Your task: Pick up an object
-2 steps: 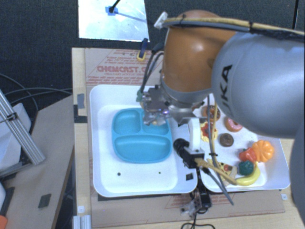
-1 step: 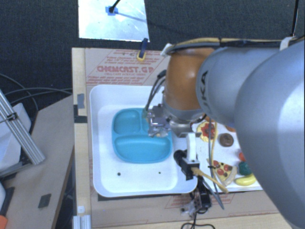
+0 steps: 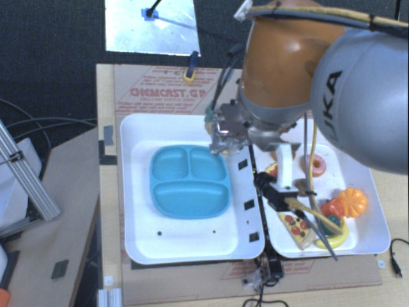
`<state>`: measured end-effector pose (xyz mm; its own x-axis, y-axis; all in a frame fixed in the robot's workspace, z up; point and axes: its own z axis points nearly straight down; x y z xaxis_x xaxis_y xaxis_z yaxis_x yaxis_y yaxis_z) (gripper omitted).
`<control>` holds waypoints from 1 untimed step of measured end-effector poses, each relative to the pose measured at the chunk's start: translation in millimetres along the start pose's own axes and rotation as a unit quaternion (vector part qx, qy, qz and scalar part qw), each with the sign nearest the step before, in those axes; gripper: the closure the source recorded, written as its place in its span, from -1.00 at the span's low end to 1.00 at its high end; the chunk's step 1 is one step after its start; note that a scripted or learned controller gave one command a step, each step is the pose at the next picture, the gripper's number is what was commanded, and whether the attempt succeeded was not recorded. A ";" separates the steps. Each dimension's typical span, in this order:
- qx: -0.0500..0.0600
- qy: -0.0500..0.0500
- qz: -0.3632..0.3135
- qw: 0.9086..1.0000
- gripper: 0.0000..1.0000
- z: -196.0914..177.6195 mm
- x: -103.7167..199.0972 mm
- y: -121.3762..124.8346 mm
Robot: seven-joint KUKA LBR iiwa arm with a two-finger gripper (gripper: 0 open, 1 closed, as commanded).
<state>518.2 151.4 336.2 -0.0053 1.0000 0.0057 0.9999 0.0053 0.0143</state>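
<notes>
Red print reading "CHEMCAST GP" runs across the flat brown paper-faced sheet [image 3: 160, 91], black letters "KA" stand on the rounded grey shell of the robot arm [image 3: 361, 107], and smaller red print along that sheet's near edge is too blurred to read.

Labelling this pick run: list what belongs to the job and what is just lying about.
Job: metal two-finger gripper; blue divided plastic plate; orange toy pumpkin; toy pizza slice; pink toy doughnut.
Lying about: shiny silver sheet; brown printed cardboard board.

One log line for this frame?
arm above bins' shared edge | right bin: pizza slice, donut, orange pumpkin | left bin: blue plate | hold: unconfirmed
</notes>
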 end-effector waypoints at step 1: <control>0.007 -0.004 0.003 1.000 1.00 101.0 -12.3 78.0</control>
<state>597.7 140.2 236.2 0.0010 1.0000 -0.0020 1.0000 -0.0010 0.0001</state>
